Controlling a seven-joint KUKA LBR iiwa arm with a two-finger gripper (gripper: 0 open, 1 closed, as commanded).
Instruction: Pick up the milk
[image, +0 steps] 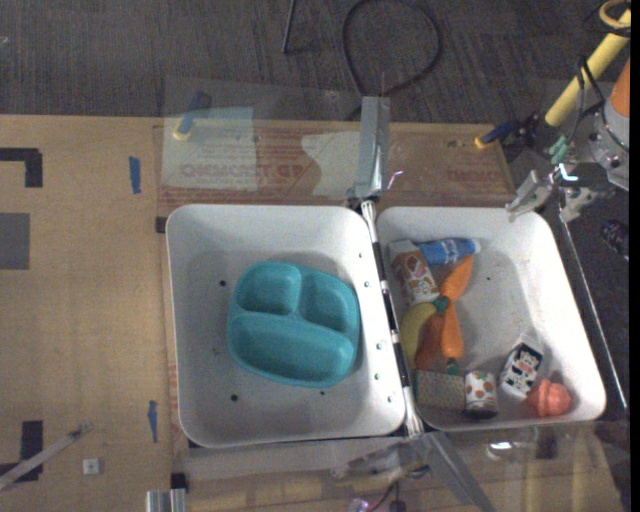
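The milk (522, 369) is a small white carton with black cow spots. It lies tilted near the front right corner of the right bin (575, 300), between a little can (481, 392) and a pink toy (549, 398). The gripper (545, 185) hangs above the bin's back right corner, well apart from the milk. I cannot tell its state. The carton looks light, stiff and a bit smooth. I think grabbing its flat sides would work best.

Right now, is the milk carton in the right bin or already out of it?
In. The milk carton lies on the floor of the right bin, near its front right corner, beside a small can.
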